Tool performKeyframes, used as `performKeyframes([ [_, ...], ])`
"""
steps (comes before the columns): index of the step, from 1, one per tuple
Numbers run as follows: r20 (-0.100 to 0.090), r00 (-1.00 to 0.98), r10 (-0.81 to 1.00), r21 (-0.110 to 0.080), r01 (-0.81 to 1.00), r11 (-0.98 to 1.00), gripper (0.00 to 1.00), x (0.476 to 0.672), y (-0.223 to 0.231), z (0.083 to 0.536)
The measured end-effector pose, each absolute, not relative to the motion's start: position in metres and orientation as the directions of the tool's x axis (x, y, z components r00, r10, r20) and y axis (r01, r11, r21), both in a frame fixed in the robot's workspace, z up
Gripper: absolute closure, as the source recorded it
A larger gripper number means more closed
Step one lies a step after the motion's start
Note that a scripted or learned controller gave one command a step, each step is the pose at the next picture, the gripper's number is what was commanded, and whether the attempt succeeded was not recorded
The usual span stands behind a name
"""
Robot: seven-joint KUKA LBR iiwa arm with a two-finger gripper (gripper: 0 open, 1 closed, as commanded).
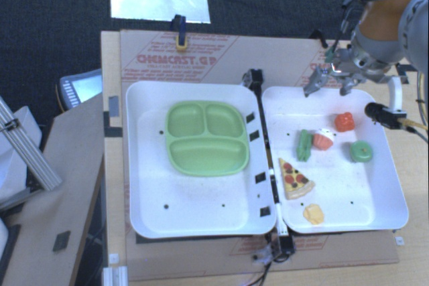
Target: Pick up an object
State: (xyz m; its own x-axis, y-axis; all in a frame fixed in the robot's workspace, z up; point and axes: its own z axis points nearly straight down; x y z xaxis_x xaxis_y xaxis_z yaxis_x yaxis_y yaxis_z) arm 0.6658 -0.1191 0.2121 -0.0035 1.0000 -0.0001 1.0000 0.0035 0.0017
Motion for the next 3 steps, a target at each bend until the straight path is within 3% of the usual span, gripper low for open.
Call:
performKeyframes([
  [2,0.000,-0.005,1.000,-0.002,1.000,0.005,0.00,0.664,-0.118,0.087],
  [3,-0.001,-0.005,1.000,0.002,1.000,0.005,0.00,0.665,-0.118,0.085],
])
